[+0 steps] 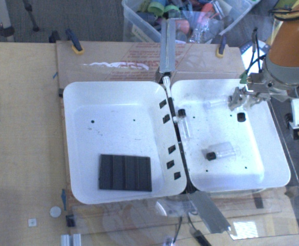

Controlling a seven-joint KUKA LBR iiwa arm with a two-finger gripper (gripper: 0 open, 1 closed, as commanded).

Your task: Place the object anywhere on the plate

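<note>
Camera view looks down at a slant on a tan worktop [16, 137] with two shallow white bins sitting side by side. So the left bin [78, 96] has a dark ribbed rectangular plate [125, 172] lying flat near its front edge, a bit right of the middle. The right bin [272, 158] holds the stuff to move: a small clear bottle with a black cap [221, 152] lying on its side around the middle of the bin floor, cap pointing left. There's also a thin clear tube [183, 123] lying along the bin's left wall, right by the divider [172, 137] between the two bins, and what looks like another faint clear piece near the back, too washed out to tell what it is.

The arm [290, 40] comes in from the right, orange band showing, and the gripper [240, 100] hangs over the back right part of the right bin, well apart from the bottle. Honestly can't tell how the jaws stand, they're too small and blurry against the white. The bottle is in the right bin, well apart from the plate.

Behind the bins there's a clear tub [190, 9] full of colorful toys.
</note>
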